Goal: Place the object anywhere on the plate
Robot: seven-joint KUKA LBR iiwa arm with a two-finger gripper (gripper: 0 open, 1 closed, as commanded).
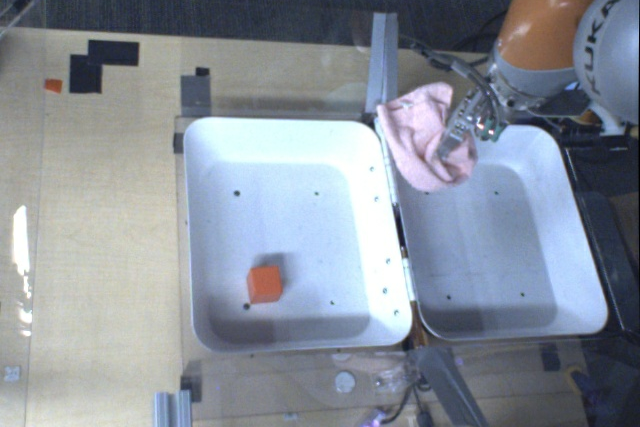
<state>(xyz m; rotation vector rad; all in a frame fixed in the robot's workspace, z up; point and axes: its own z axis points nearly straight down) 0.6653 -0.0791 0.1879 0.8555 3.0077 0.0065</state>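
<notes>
2 white bins (300,140) are seen on the desk (100,215); 1 orange block (265,284) lies in the left bin, and 1 pink cloth (420,140) is pinched in the gripper (458,137).

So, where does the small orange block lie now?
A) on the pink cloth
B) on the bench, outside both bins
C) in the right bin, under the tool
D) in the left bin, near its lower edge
D: the orange block rests on the floor of the left bin, toward the lower edge, far from the pink cloth.
</notes>
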